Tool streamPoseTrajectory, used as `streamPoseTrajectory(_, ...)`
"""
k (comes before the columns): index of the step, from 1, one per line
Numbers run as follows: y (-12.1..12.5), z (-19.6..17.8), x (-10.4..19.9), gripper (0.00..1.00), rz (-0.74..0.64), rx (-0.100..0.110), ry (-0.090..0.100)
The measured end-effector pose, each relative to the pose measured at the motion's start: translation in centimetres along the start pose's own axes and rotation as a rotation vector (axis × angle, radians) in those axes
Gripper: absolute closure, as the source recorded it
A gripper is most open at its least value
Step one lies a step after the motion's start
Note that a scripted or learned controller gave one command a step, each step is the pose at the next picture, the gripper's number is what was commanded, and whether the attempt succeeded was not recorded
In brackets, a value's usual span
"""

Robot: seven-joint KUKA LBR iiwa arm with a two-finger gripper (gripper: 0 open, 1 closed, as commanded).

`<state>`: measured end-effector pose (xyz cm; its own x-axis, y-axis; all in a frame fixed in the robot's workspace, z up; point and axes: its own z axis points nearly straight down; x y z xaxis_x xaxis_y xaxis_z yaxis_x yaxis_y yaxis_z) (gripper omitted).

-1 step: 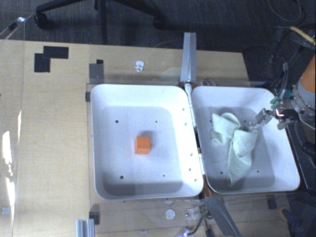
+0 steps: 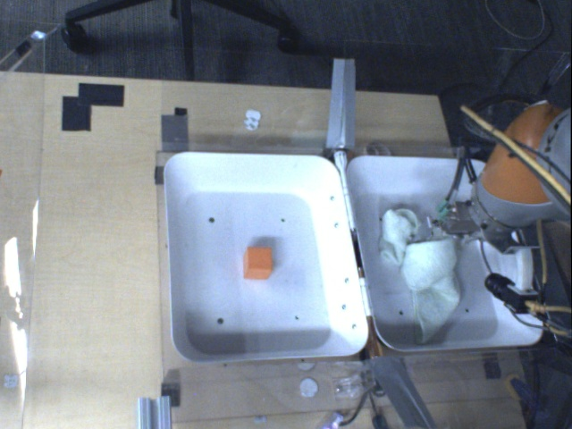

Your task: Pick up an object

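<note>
Camera view puts our gripper [image 2: 444,217] at the white cloth [image 2: 427,271], which lies toward six o'clock; the gripper's state we cannot tell.

At three o'clock the arm [image 2: 527,164] runs off the picture's edge, and its gripper [image 2: 444,224], low over the crumpled white cloth [image 2: 427,271], is too small to read.
</note>
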<state>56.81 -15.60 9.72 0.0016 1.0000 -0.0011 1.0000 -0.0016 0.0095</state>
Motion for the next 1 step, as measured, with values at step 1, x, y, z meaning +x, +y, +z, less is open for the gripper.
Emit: streamPoseTrajectory(1,0.17,-1.10,0.12,1.00,-0.001,-0.003,0.001)
